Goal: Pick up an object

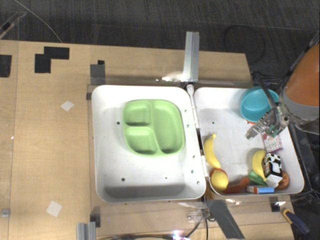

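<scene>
My gripper [264,127] hangs over the right side of the right bin [227,134], just below a blue bowl [256,104] in the bin's far right corner. Nothing is visibly held in it. A small pink-and-white packet [273,144] lies right under it. Nearer the front sit a black-and-white cow-patterned toy [273,166], a yellow lemon-like piece [257,160] and a brown sausage-shaped piece [239,185]. A banana [211,151] lies along the bin's left wall, with a round yellow fruit [219,179] at its near end.
The left bin [107,134] holds a green divided plate [152,126]. A metal post [192,56] stands behind the wall between the bins. The arm's orange band [306,81] looms over the right bin's far right edge.
</scene>
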Robot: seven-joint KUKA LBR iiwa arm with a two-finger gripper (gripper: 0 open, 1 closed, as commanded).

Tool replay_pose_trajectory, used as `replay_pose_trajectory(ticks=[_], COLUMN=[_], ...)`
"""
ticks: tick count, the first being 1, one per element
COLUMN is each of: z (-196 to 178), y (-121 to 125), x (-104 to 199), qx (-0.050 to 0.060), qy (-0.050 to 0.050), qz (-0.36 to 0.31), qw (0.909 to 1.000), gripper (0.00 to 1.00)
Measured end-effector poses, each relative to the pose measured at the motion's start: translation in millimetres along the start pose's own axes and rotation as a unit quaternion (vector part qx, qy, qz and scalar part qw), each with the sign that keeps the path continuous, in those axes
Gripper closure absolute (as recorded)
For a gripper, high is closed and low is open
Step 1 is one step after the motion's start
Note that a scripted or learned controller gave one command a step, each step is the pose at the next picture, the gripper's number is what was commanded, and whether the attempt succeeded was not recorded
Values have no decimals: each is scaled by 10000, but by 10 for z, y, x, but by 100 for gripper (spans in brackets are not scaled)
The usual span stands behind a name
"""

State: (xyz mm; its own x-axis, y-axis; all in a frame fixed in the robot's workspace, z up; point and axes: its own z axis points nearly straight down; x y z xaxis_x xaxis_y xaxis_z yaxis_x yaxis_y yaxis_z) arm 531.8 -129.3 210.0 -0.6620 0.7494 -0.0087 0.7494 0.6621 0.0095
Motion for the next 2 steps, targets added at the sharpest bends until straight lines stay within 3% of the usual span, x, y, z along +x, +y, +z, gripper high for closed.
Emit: replay_pose_trajectory(ticks=[1,2], z=[-134,-101], y=[619,1153], x=[138,740], qx=[16,25], qy=[14,30], qz=[898,1548], qw=[9960,9879], gripper=[100,100])
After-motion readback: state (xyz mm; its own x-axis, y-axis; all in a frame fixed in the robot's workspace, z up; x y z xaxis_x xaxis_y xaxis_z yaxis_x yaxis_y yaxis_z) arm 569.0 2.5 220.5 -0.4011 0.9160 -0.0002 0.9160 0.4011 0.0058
